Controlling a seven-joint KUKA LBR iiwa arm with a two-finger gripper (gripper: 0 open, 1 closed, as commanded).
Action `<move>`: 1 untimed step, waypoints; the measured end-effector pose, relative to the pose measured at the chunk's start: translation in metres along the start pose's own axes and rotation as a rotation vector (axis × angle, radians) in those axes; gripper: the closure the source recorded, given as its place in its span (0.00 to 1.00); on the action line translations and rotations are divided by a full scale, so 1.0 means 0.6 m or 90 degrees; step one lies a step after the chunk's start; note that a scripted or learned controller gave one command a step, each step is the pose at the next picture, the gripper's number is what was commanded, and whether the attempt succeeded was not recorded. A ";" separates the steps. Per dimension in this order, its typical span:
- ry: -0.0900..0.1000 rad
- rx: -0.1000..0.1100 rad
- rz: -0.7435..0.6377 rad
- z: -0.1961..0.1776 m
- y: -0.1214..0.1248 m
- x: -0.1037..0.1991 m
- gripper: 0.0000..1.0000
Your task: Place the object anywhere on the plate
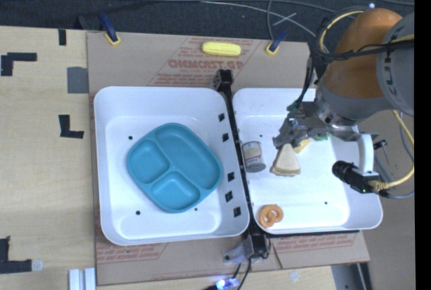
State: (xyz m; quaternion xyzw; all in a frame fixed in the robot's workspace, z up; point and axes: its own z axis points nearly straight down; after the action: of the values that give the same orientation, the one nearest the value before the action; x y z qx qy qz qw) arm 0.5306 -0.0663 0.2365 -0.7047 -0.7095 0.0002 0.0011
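My claw hangs low in the right bin, over the upper part of a tan wedge of cheese or bread that lies on the bin floor. From this slanted view I cannot tell how it stands, or whether it touches the wedge; dark metal parts and a bit of yellow crowd together there. My arm reaches in from the right, its orange band above the wrist, with cables looping around it.

Just left of the wedge, a small tin can stands near the divider between the bins. A pretzel-shaped brown piece lies at the near left corner of the right bin, well apart from the wedge.

The blue plate, with three compartments, rests in the middle of the left bin, a little tilted with respect to the bin's walls. Nothing lies on it.

Beyond the bins, a yellow corn cob rests on the cardboard sheet that underlies both bins.
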 end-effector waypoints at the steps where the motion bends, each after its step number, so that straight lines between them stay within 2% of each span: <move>1: 0.000 -0.001 0.001 -0.010 0.026 0.078 1.00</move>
State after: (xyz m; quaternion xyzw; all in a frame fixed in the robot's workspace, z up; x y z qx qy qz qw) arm 0.5460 -0.0196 0.2427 -0.7052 -0.7090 0.0001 0.0006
